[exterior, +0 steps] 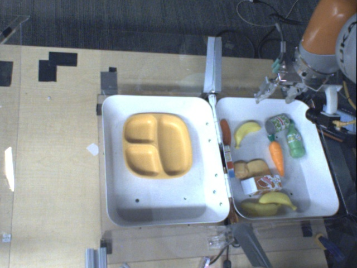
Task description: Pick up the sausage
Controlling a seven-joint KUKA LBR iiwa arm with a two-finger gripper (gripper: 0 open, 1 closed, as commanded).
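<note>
Sausage [225, 131]: small, reddish-brown, lying in the right bin [318, 149] hard against its left wall, near the top-left corner. Long axis runs top-to-bottom in the camera view, roughly parallel w/ the divider between the two bins; upper end points toward the far rim, lower end toward the near side. Lies flat, nothing on top of it.

Neighbours: a banana [247, 132] just beside it to the right, curved, small gap between them. Below the sausage, along the same wall, a thin striped stick-like item [228, 159] — can't tell what it is. Further down, a brown bread-like piece [251, 168], then a red/white packet [262, 183], then two more yellow bananas [269, 203] near the bottom edge. Mid-bin: an orange carrot [276, 157], upright-ish in the frame. Right of that, a green bottle [294, 141] and a dark green wrapped item [277, 122] touching or nearly so.

So the sausage is boxed by the bin wall on its left and the banana on its right; top side open.

Gripper [277, 88]: above the far rim of the right bin, well apart from the sausage, up and to the right of it. Fingers spread apart, nothing between them. Orange band of the arm [329, 15] visible upper right.

Left bin [111, 200] holds a yellow compartment tray [158, 144], 3 sections, sitting in its upper middle.
</note>
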